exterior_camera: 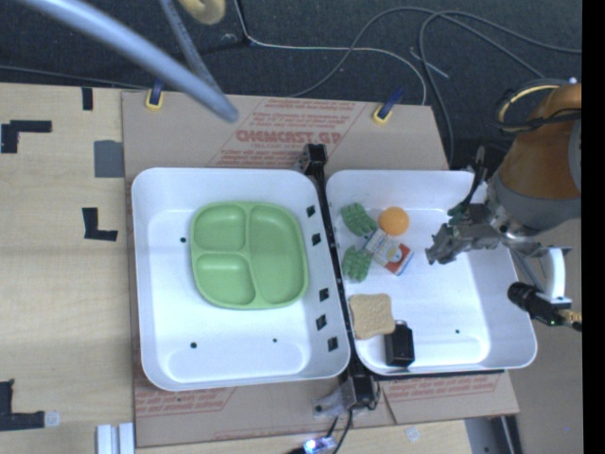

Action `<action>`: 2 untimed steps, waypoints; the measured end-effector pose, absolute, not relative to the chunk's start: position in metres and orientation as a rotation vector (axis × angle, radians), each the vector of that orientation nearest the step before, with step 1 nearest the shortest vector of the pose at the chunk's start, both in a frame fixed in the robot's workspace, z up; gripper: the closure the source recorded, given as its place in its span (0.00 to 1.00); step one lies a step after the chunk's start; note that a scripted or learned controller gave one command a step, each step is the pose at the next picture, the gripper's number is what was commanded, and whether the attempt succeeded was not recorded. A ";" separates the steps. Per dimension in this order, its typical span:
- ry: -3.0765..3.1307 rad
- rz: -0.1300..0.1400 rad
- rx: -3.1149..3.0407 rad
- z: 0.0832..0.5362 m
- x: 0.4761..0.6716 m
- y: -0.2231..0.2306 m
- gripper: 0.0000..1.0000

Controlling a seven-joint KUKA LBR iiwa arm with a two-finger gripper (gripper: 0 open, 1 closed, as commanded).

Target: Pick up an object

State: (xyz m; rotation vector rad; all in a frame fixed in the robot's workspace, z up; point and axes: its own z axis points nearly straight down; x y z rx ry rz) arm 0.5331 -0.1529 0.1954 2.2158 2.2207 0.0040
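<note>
The right bin holds several small items along its left half. An orange ball lies beside a small white and red packet. Two green bumpy pieces sit near the divider. A tan bread slice and a black block lie toward the front. My gripper hangs over the right part of this bin, to the right of the packet and the ball, with nothing seen between its fingers.
The left bin contains a green divided plate. Black clips run down the divider between the bins. Cables trail across the dark floor at the back. The arm's grey body with its orange band overhangs the right bin's edge.
</note>
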 end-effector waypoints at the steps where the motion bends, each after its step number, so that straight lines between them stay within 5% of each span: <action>1: 2.220 0.003 2.216 0.255 0.542 -0.152 1.00; 2: 2.222 0.000 2.220 0.270 0.543 -0.152 1.00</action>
